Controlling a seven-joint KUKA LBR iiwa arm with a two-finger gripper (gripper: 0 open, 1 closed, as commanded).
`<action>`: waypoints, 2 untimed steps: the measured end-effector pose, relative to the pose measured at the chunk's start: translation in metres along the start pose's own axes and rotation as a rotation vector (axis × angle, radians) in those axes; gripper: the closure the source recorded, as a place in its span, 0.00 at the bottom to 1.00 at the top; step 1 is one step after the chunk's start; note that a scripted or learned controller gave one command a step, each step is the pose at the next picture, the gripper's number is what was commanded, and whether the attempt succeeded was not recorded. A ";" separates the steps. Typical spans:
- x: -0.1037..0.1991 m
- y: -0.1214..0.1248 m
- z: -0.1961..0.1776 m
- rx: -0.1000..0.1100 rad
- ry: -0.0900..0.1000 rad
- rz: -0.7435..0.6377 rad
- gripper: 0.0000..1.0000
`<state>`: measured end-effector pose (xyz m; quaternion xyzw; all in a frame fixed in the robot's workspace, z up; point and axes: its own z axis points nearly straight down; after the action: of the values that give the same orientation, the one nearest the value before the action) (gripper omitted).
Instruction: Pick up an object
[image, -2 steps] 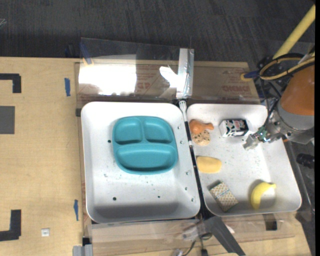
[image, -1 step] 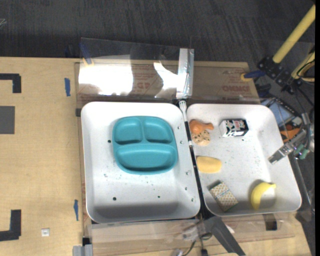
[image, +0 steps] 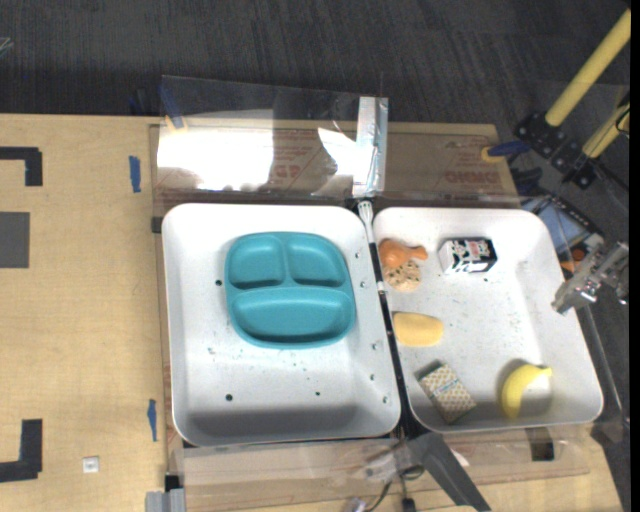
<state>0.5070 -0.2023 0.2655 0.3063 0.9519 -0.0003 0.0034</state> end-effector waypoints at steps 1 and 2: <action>0.011 0.032 0.027 0.002 0.008 0.349 1.00; -0.028 -0.007 0.032 -0.001 0.000 -0.137 1.00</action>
<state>0.5256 -0.2243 0.2335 0.2404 0.9707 -0.0003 0.0035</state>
